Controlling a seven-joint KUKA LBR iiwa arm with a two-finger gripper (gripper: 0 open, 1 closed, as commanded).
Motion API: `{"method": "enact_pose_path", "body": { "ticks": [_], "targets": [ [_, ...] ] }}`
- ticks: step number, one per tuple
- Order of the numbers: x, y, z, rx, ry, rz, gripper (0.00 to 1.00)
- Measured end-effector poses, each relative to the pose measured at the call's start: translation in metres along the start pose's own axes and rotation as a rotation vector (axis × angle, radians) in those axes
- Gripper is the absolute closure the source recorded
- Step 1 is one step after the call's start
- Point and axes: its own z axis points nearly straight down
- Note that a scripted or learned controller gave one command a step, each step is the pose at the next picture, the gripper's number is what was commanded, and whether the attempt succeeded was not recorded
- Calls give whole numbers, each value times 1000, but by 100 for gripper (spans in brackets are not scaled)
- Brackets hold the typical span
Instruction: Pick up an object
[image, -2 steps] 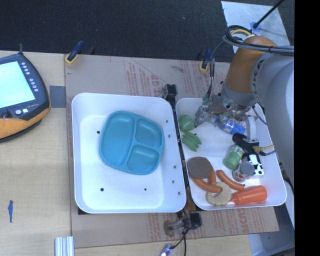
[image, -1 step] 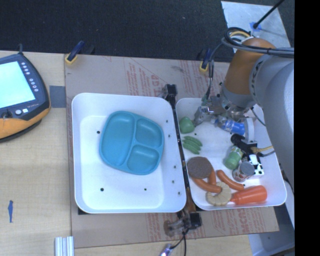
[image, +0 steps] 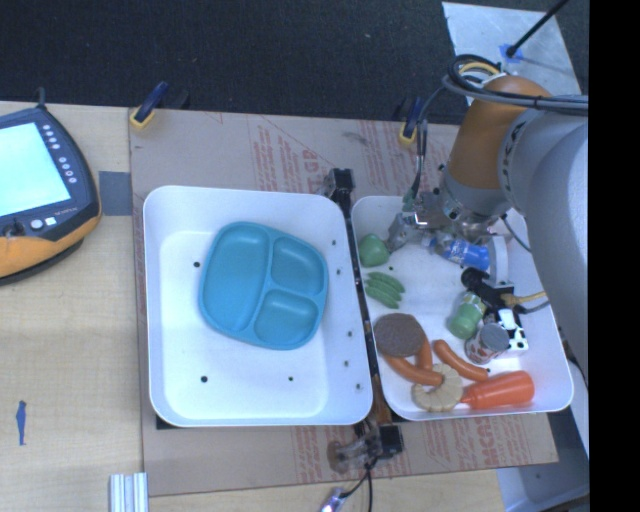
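The right bin (image: 556, 400) holds several toy foods. A green round piece (image: 373, 250) and a green pea pod (image: 385, 288) lie by its left wall. Near the front are a brown patty (image: 398, 333), two orange sausages (image: 412, 368) (image: 460, 358), a carrot (image: 498, 390) and a pale ring-shaped piece (image: 437, 398). A green cup (image: 465, 316) and a small can (image: 488, 342) stand toward the right, with a blue item (image: 466, 250) farther back. My gripper (image: 420, 226) hangs low over the bin's back left part, just right of the green round piece.
The left bin (image: 170, 400) holds a blue divided plate (image: 265, 285). A tablet in an orange case (image: 40, 190) lies at the bench's far left. The grey arm (image: 540, 170) and its cables cover the right bin's back right corner.
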Motion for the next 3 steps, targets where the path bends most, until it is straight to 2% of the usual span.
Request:
{"method": "enact_pose_path", "body": {
  "ticks": [3],
  "targets": [
    [0,0,0,0,1,1,0]
  ]
}}
